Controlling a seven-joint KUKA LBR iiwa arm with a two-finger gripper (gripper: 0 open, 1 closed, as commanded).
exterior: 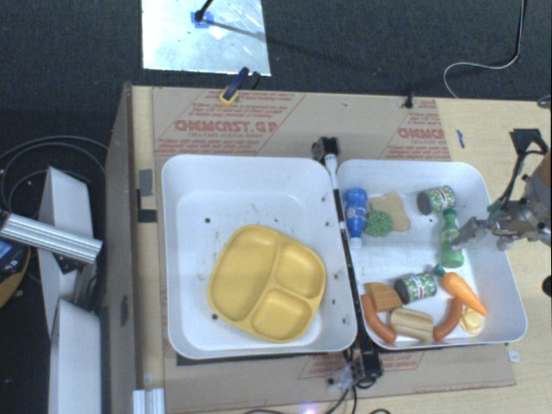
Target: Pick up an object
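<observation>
The right bin (496, 274) holds several toy foods. Among them are a blue bottle (355, 210), a green broccoli piece (378, 223), a tan cracker (395, 211), a dark can with a green label (436, 199) and a green bottle (450, 238). Nearer the front lie a second can (417, 286), a carrot (464, 290), a bun (410, 322) and a curved sausage (377, 320). My gripper (473, 228) reaches in from the right, low over the bin's right side, with its tip right beside the green bottle's upper part. Nothing is visibly held.
The left bin (185, 231) carries a yellow divided plate (267, 281). A black clip (327, 149) sits at the bins' shared wall at the back. Cardboard (241, 123) lies under both bins, and a cable (483, 67) runs at the back right.
</observation>
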